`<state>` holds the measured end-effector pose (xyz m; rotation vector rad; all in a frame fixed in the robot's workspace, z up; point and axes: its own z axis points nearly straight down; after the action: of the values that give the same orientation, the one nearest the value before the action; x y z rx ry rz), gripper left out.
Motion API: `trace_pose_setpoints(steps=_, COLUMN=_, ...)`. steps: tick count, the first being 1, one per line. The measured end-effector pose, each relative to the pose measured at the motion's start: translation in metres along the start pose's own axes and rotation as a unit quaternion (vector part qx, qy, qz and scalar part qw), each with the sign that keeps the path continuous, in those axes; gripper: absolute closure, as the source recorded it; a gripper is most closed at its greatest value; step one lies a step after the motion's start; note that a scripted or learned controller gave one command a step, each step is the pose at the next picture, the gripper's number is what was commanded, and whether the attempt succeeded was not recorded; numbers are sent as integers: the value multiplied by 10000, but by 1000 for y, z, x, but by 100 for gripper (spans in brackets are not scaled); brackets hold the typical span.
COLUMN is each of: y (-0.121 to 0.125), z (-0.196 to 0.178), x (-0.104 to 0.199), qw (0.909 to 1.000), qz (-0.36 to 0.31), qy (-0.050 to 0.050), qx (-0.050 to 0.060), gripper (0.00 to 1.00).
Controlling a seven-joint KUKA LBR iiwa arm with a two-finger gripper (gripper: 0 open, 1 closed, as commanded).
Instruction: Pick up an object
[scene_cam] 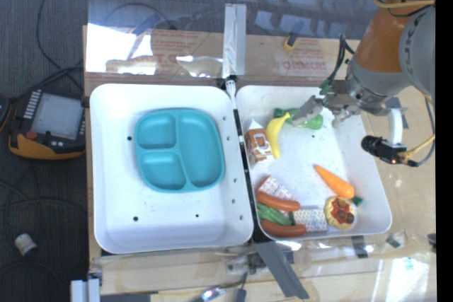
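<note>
The right bin (368, 173) holds several toy foods. A yellow banana (274, 132) lies near its back left, beside a small brown carton (259, 146). A green toy (313, 122) sits at the back of the bin. My gripper (320, 115) hangs right over that green toy with its two fingers spread open, one finger (304, 112) slanting left and the other to the right. Nothing is visibly clamped between them. Further forward lie an orange carrot (334, 182), two red sausages (277, 201), and a round red-and-yellow toy (340, 212).
The left bin (113, 216) carries a teal divided plate (177, 150). A ridge (241, 152) separates the two bins. The grey arm with its orange band (386, 39) comes in from the right above the right bin's back corner. A handheld device (46, 125) lies on the floor at left.
</note>
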<state>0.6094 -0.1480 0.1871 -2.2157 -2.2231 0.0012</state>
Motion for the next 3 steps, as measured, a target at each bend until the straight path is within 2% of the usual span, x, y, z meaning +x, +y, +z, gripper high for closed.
trace_pose_setpoints(steps=1, y=-81, z=25, x=11, qw=9999, qz=-105, qy=-4, qx=7, gripper=0)
trace_pose_setpoints(steps=2, y=-115, z=95, x=-48, qw=9997, qz=-260, qy=-10, qx=-39, gripper=0)
trace_pose_setpoints(steps=3, y=-50, z=41, x=-16, qw=9994, qz=358, qy=-9, qx=-4, gripper=0)
